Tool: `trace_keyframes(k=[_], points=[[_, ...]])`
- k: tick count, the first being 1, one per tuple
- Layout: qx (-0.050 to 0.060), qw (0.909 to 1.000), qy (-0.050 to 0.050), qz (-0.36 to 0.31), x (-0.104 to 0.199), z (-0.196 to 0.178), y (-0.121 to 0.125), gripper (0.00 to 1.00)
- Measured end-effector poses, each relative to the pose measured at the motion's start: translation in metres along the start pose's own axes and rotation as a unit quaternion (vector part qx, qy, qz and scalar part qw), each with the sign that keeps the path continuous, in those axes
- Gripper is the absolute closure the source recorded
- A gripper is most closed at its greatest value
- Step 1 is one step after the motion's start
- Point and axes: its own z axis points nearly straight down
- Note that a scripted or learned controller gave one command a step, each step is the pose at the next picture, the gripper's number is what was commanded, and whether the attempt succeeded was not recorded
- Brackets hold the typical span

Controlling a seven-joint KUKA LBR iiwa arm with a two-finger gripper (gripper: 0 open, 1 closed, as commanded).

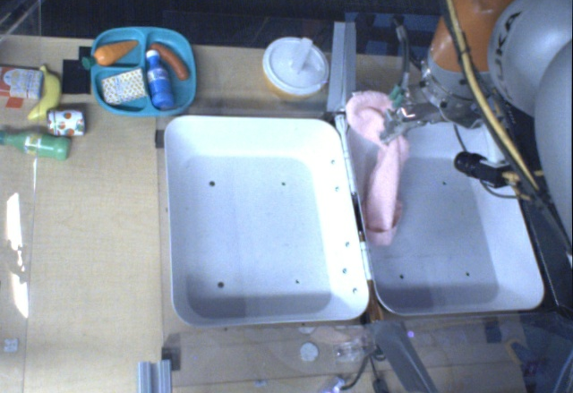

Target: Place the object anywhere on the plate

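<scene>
While the pink cloth (380, 175) hangs along the left wall of the right bin (466, 293), you can see the gripper (400, 116) pinching its upper end, fingers closed on the fabric. The cloth's long axis runs down the frame from there. No ordinary plate is evident; the blue divided plate (183, 51) sits far upper left, beyond the left bin (260, 221), whose raised rims you'd need to clear.

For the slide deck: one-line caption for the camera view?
Gripper at pink cloth draped in the right bin, left bin beside.
</scene>
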Motion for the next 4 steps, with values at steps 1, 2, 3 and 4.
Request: trace_keyframes(k=[1, 2, 3, 4], points=[[0.001, 1.0000, 0.001, -0.004, 0.001, -0.029, 0.002, 1.00], [0.001, 0.9789, 0.002, -0.205, 0.048, -0.037, -0.011, 1.00], [0.000, 0.9181, 0.002, -0.396, 0.095, -0.046, -0.036, 1.00], [-0.001, 0.8205, 0.003, -0.572, 0.143, -0.040, -0.068, 1.00]])
